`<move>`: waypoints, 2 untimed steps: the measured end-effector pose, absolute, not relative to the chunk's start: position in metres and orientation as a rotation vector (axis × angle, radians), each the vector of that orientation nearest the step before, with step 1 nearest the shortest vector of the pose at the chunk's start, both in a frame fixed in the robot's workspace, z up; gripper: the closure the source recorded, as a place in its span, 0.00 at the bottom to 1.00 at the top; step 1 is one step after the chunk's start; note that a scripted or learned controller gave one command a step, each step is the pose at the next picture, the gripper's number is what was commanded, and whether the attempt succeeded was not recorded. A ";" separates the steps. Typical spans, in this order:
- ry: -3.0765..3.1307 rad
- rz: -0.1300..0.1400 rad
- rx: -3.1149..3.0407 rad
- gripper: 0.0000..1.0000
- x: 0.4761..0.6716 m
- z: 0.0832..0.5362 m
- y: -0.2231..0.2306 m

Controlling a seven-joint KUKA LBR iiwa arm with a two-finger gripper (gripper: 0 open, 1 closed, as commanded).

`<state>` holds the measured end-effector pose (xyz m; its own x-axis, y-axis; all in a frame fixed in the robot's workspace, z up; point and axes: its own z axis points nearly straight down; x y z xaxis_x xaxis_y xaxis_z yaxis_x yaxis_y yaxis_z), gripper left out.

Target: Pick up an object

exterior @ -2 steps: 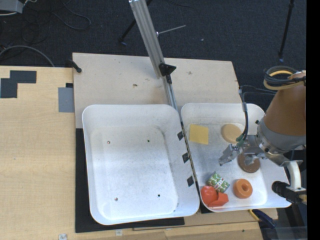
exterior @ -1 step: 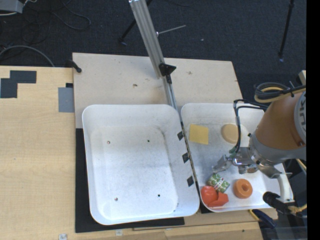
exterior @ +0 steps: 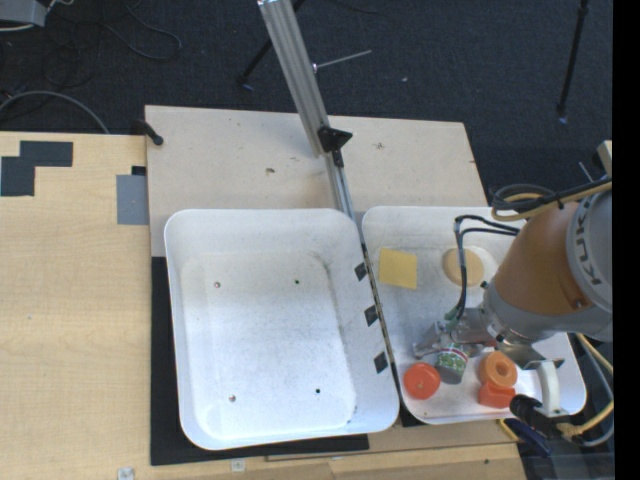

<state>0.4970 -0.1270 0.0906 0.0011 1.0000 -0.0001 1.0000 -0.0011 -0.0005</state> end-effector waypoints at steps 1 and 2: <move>-2.212 -0.001 -2.228 1.00 0.497 0.102 -0.128; -2.222 -0.001 -2.221 1.00 0.494 0.145 -0.127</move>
<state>0.4940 -0.1268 0.1446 -0.0003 1.0000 0.0004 1.0000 0.0003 0.0001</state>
